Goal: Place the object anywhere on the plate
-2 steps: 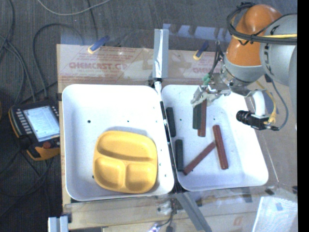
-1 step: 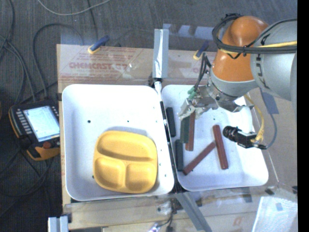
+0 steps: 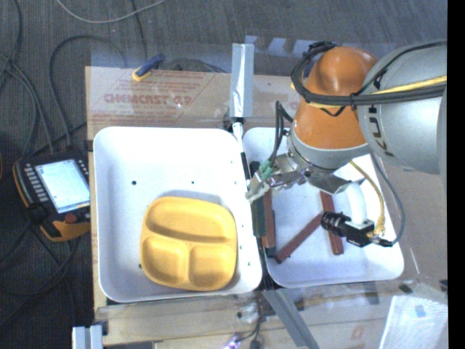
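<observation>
A yellow plate (image 3: 190, 242) with three compartments lies in the left bin (image 3: 116, 158), toward its front. Three brown flat sticks lie in the right bin (image 3: 363, 271): one (image 3: 269, 220) along the left wall, one (image 3: 300, 238) slanted in the middle, one (image 3: 333, 227) further right. My gripper (image 3: 267, 182) hangs below the orange wrist, low over the right bin's left wall, just above the top end of the leftmost stick. The wrist hides most of the gripper, and I see nothing held in it.
The divider (image 3: 251, 195) between the two bins runs right under the gripper. A black fitting with a yellow cable (image 3: 352, 230) hangs over the right bin. A teach pendant (image 3: 54, 187) lies off the bench at left. Cardboard (image 3: 160, 97) lies behind the left bin.
</observation>
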`<state>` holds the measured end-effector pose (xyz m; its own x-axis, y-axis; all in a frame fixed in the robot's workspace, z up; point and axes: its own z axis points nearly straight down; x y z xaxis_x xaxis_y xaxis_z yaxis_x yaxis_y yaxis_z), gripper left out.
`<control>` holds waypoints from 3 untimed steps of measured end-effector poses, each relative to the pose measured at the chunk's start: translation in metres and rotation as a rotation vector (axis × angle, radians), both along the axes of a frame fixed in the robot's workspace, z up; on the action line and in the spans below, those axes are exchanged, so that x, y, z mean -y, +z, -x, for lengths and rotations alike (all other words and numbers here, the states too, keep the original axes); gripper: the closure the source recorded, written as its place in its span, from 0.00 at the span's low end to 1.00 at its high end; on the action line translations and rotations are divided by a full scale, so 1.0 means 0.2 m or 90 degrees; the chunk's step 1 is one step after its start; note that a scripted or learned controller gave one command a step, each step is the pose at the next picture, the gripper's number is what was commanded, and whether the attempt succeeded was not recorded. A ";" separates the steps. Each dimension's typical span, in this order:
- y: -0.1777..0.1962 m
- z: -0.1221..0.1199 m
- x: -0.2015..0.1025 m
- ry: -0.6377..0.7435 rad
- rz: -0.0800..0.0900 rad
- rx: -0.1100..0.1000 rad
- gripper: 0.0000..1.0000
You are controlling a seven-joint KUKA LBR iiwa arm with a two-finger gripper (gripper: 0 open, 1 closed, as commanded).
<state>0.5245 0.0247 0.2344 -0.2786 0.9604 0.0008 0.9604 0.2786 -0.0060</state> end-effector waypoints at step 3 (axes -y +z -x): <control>-0.36 -0.04 -0.49 0.012 0.000 -0.001 0.00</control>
